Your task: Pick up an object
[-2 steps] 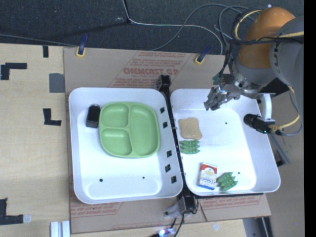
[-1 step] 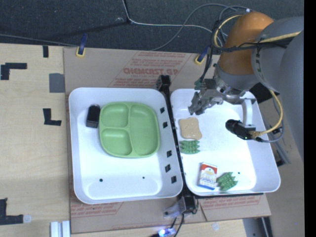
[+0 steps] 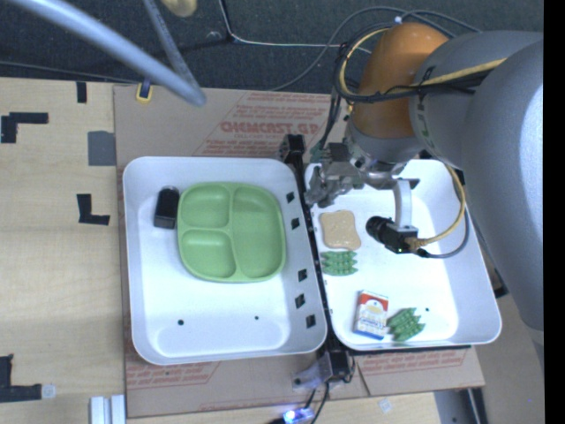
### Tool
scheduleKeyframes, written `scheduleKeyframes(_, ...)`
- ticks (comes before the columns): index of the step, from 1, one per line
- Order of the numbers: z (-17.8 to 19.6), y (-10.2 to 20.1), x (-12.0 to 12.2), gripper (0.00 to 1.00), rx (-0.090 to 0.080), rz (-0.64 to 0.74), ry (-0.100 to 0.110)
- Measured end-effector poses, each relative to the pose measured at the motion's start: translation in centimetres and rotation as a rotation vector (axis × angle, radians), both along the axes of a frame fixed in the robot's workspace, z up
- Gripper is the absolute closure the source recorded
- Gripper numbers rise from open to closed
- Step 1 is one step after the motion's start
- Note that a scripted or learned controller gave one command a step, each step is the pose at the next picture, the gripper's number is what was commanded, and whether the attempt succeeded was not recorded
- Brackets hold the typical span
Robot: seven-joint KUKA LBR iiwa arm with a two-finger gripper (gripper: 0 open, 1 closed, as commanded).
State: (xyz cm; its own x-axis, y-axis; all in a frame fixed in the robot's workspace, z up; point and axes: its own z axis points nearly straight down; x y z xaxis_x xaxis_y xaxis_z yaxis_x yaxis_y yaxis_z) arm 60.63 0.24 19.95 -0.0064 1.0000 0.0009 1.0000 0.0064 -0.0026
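Pale wooden bench carries a brown cardboard sheet, and on that sheet two shallow white bins sit side by side, their inner walls touching along the middle.

Left bin: a green divided plate with three compartments lies in the centre, slightly toward the far wall. A small black block lies just beside the plate's left rim, near the bin's far-left corner.

Right bin: a tan slice resembling bread lies against the inner wall, near mid-length. Just below it, touching or almost touching, lies a green pod cluster. Toward the near edge stands a small red and white carton, with a second green pod cluster just beside it on its right.

Arm: grey body enters from the right, with the orange band above the wrist over the right bin's far edge. Gripper hangs low at the bin's far inner corner, directly above the far end of the bread slice. Whether it is parted or closed cannot be determined, nor whether it touches the slice. No object is seen between its tips.

A black cylindrical fitting with a yellow cable sits to the right of the bread slice
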Motion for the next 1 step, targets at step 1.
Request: scheduleKeyframes(1,-0.4,5.56,-0.17,1.0,0.0,0.001,0.0)
